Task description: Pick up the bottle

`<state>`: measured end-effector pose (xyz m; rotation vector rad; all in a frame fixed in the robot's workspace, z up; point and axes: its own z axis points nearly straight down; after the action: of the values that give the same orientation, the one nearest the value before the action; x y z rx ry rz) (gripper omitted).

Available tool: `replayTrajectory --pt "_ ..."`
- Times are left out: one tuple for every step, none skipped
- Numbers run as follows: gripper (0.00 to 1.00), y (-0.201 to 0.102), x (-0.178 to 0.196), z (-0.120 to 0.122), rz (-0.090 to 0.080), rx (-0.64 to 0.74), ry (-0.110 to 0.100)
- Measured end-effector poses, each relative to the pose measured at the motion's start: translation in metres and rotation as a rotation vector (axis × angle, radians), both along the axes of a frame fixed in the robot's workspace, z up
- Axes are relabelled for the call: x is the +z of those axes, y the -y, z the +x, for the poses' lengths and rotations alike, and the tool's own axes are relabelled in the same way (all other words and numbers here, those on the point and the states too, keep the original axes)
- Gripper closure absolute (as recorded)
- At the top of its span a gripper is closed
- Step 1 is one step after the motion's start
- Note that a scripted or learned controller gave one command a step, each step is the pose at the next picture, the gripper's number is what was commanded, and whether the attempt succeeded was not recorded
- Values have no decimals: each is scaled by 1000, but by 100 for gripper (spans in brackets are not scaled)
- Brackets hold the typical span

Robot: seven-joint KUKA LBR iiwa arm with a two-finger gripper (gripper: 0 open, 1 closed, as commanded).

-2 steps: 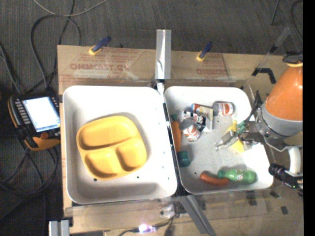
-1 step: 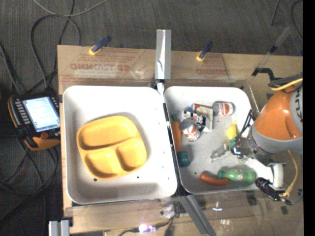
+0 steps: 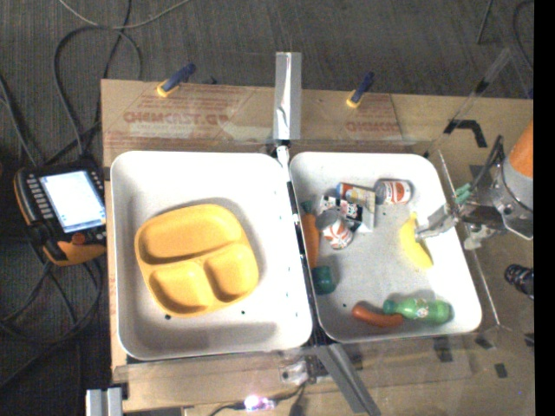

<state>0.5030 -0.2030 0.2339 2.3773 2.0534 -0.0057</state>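
Observation:
The bottle (image 3: 419,309) is green with a label and lies on its side near the front right corner of the right bin (image 3: 451,271). My gripper (image 3: 440,219) hangs over that bin's right rim, well behind the bottle and apart from it. It is close to a yellow banana-like piece (image 3: 416,244), with nothing seen in its hold. The grey arm with its orange band (image 3: 524,156) comes in from the right edge.
A red-orange sausage-like item (image 3: 375,315) touches the bottle's left end. Cans (image 3: 395,191) and small packages (image 3: 349,208) crowd the bin's back, with a carrot (image 3: 310,232) and a green cup (image 3: 323,277) on its left side. A yellow compartment tray (image 3: 199,256) lies in the left bin (image 3: 130,319).

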Motion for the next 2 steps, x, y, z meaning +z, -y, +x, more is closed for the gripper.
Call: replayTrajectory --pt "0 -37 -78 -20 4 -49 -3" --pt "0 -56 -144 -17 -1 -111 11"
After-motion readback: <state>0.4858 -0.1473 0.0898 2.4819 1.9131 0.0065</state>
